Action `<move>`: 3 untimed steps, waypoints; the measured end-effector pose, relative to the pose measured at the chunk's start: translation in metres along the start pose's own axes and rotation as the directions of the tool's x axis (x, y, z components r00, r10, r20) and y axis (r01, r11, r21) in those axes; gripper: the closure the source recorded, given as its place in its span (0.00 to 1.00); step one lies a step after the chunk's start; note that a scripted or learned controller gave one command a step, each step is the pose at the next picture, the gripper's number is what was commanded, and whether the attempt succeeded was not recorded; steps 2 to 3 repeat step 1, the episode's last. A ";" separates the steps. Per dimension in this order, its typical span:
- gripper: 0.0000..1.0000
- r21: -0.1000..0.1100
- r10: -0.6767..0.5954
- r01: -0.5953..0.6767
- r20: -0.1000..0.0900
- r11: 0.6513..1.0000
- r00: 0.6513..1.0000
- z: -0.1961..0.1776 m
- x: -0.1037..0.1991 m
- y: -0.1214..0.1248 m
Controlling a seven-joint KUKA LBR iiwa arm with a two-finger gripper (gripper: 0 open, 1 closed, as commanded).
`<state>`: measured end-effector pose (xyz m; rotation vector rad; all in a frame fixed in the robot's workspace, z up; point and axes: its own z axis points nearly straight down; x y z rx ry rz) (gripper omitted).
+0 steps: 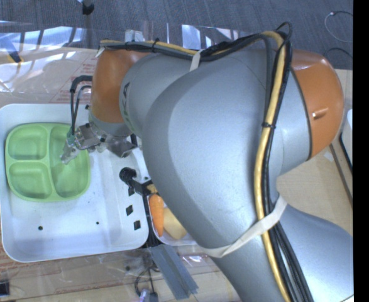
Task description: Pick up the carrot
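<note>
Far left: a white bin (21, 244) bearing a green divided tray (30, 168) with three compartments. Above the tray's right compartment, the gripper (69, 153), metallic fingers pointing down at the plate's right edge; open or closed, impossible to tell from this slant. Nothing visibly between them. Further right and lower, well apart from the gripper: the carrot (156, 214), orange, short, lying upright in the view, at the left edge of the second bin, partly hidden beneath the grey arm (222, 156).

Arm (234, 156) over tray (27, 168), carrot (157, 214)
</note>
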<state>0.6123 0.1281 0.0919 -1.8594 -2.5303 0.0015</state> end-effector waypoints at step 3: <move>0.00 -0.001 -0.218 0.218 0.001 0.976 0.976 -0.123 -0.052 0.030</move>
